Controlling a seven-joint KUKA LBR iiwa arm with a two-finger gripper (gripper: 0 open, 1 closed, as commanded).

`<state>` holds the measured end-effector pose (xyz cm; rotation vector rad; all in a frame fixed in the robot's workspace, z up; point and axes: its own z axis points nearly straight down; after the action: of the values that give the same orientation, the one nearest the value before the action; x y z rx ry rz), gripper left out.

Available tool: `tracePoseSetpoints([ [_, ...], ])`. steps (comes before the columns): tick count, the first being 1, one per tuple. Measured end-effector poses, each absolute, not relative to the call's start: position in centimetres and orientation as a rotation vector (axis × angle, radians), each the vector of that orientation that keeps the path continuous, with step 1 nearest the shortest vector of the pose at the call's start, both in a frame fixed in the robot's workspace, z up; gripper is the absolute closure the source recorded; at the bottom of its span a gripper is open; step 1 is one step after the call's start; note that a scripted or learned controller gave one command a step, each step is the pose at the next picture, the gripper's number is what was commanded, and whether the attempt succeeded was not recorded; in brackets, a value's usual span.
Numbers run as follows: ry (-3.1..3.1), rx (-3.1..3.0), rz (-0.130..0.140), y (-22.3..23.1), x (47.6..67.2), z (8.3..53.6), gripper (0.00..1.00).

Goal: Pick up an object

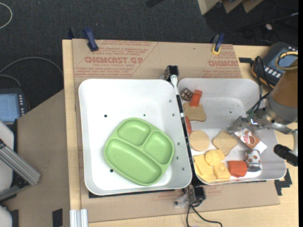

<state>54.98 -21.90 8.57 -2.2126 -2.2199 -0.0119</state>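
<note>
Toy food crowds the front edge of the right bin (222, 86): yellow cheese-like slices (203, 167) at the front left corner, a small square cracker (213, 156) lying on them, a red-orange block (237, 168) just beside them, and a small spotted cup-like piece (254, 160) near the front right corner. Behind these, toward the middle of that bin, sit a round tan cookie (199, 140) and a tan bread-shaped slice (225, 142), close together. Farther back along the left wall lie a tan boot-shaped piece (194, 112), a red block (196, 97) and a small dark brown piece (186, 94) near the back left corner.

At the right side of the same bin the gripper (238, 125) reaches in low, its grey metal end hanging just above the bread-shaped slice and beside a red-and-white wrapper (248, 138). Whether its jaws are spread or pressed together cannot be made out, and nothing is seen between them.

Across in the left bin (94, 96), a green divided plate (138, 150) with three compartments lies tilted toward the front, near the middle.
</note>
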Motion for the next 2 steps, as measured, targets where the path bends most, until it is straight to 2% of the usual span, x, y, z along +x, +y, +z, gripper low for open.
tracePoseSetpoints([
  [1, -2.221, -2.213, -0.009, -21.92, 49.75, 8.54, 0.00],
  [2, -2.222, -2.223, -0.002, -22.31, 49.78, 9.52, 1.00],
])
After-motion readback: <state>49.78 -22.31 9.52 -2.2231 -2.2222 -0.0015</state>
